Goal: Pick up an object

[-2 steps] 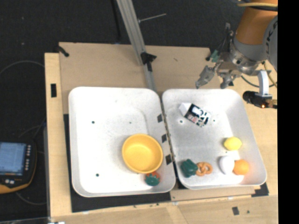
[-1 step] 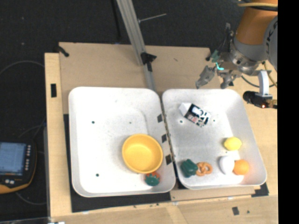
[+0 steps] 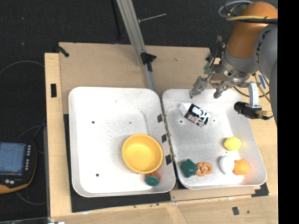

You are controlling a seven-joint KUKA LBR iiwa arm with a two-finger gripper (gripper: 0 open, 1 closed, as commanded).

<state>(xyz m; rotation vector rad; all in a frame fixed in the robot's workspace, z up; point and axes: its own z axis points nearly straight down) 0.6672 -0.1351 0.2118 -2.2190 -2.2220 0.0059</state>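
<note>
My gripper (image 3: pixel 206 90) hangs over the far edge of the right bin (image 3: pixel 215 181), its two fingers spread apart and open with nothing between them. Just below it lies a small white and black carton (image 3: pixel 195 114) on its side. At the right bin's near end sit a yellow lemon-shaped piece (image 3: pixel 232 143), a white object (image 3: pixel 227 164), an orange ball (image 3: pixel 241 167), a pretzel-shaped piece (image 3: pixel 204 169) and a dark green object (image 3: pixel 188 167).
The left bin (image 3: pixel 100 106) holds a yellow bowl (image 3: pixel 142 153) and a small red and green item (image 3: pixel 152 178) by its near rim. A slanted metal rail (image 3: pixel 135 36) crosses behind the bins. A handheld pendant (image 3: pixel 16 164) lies off the bench at the left.
</note>
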